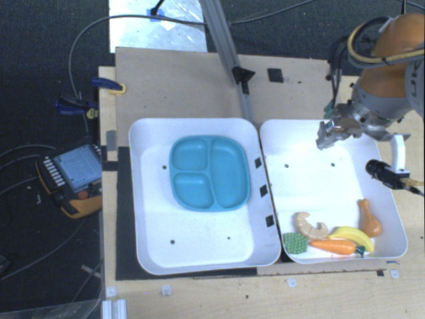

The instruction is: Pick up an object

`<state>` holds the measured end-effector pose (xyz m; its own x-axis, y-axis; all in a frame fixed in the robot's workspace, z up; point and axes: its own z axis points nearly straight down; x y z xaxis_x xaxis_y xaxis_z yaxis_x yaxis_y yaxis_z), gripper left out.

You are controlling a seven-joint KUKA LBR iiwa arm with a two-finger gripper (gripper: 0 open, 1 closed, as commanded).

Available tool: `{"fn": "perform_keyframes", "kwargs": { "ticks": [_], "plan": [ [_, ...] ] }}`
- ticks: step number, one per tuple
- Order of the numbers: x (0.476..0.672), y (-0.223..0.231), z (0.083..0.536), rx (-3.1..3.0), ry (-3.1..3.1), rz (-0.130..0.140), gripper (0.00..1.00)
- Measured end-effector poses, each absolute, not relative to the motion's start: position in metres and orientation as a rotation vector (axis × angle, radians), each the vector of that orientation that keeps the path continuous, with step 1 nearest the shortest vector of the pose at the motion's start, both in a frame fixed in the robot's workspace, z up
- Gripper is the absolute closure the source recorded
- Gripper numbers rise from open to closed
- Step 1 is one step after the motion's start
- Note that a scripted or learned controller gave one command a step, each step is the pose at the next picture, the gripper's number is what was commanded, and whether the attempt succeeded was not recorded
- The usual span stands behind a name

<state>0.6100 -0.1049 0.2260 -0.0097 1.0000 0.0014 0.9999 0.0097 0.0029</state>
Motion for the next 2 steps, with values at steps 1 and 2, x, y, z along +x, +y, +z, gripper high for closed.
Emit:
{"fn": "perform_keyframes", "kwargs": {
  "ticks": [1, 2],
  "plan": [
    [0.612, -0.045, 0.217, 2.210, 2.234, 0.005, 1.00],
    [0.609, 0.006, 0.228, 2.209, 2.234, 0.006, 1.00]
  ]
}}
